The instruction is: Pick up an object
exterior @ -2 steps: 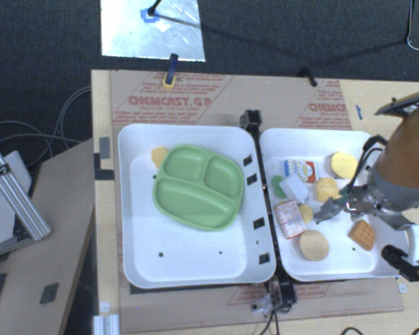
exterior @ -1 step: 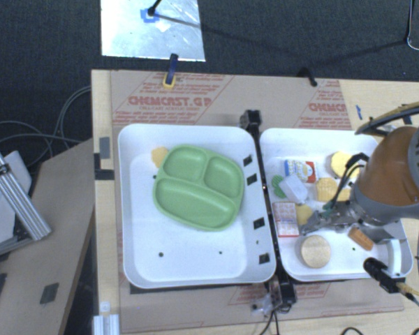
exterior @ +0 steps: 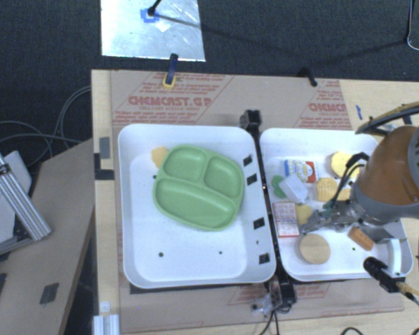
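Observation:
The right bin (exterior: 387, 257) holds several small items: a round tan disc (exterior: 314, 248), a yellow ball-like piece (exterior: 341, 162), a yellow waffle-textured piece (exterior: 326, 187), a clear packet (exterior: 293, 185), a red-and-white box (exterior: 298, 167), a flat red-printed card (exterior: 285, 219) and a small brown piece (exterior: 361, 238). My gripper (exterior: 318, 218) is low in this bin, just above the tan disc and right of the card, pointing left. The arm's orange band (exterior: 398, 166) hides part of the bin's right side. Nothing is seen held.
In the left bin (exterior: 136, 243) lies a green divided plate (exterior: 197, 187), with a small yellow item (exterior: 159, 157) at its upper left. A black divider (exterior: 262, 194) runs between the bins. A silver sheet (exterior: 152, 19) lies beyond the bench.

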Robot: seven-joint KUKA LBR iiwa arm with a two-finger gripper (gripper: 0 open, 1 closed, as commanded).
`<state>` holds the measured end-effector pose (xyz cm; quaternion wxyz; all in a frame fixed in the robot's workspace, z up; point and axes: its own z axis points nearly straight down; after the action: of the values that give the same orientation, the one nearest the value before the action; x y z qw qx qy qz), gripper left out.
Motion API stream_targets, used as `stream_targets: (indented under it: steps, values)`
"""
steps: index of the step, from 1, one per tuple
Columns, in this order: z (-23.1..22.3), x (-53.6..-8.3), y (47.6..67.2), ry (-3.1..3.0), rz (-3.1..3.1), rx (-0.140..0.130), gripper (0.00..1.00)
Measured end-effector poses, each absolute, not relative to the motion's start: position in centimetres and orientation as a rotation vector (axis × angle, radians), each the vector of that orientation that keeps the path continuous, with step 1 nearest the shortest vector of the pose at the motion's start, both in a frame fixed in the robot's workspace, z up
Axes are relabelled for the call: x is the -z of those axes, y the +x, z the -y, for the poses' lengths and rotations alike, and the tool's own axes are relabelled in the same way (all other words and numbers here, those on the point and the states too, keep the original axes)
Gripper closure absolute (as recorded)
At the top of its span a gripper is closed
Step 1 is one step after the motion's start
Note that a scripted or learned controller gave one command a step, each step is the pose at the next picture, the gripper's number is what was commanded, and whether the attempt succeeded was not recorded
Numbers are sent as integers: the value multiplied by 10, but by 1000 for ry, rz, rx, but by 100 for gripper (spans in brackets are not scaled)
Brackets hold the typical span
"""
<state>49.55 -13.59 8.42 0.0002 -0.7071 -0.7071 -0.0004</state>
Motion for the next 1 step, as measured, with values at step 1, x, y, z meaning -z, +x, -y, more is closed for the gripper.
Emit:
stream_targets:
  steps: [1]
  values:
    - [136,-95,496,-2223,2223,4,100]
